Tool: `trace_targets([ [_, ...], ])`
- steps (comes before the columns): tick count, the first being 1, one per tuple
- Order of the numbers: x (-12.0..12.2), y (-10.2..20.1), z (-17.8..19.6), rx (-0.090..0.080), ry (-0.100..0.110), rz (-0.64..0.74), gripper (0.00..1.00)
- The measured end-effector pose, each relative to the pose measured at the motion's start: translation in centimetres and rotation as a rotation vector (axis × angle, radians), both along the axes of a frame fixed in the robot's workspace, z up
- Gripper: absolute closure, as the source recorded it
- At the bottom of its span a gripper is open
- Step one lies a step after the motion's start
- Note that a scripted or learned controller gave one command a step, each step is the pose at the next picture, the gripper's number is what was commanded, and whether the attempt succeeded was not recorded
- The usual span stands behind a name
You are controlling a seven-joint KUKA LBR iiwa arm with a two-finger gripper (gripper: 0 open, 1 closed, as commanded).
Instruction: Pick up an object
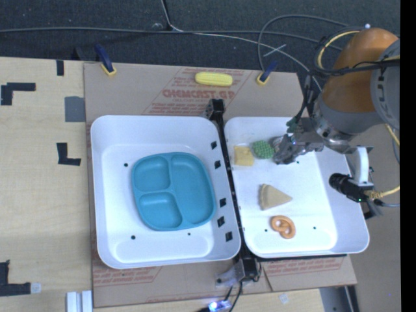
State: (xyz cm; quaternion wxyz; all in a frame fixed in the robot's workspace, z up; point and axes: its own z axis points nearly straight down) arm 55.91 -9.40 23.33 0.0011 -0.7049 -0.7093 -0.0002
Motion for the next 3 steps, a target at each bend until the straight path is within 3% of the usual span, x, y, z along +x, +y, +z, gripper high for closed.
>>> trace_targets([
  [3,-2.3,15.8,0.7,-0.001,0.000,0.001,1.00],
])
